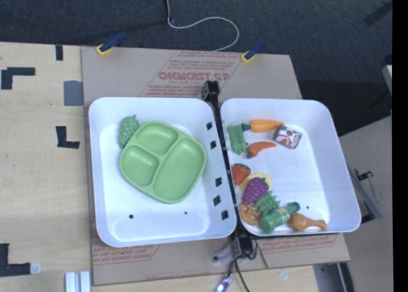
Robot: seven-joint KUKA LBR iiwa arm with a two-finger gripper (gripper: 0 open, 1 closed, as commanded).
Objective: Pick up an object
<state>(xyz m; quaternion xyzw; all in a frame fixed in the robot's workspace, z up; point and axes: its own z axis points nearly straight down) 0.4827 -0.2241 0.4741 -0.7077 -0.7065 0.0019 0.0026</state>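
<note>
While toy foods are crowding the right white bin (319, 157) near its divider, we are favouring the small red-and-white can (287, 136), lying apart up top. Jaw state we cannot tell.

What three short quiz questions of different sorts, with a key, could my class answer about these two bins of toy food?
1. True or false: the green divided plate lies in the right bin.
2. Multiple choice: the green grape bunch beside the plate is at its A) upper left B) lower right C) centre.
3. Fill in: the small can lies just below the right end of the orange ____.

Key: 1 false, it lies in the left bin; 2 A; 3 carrot.
</note>
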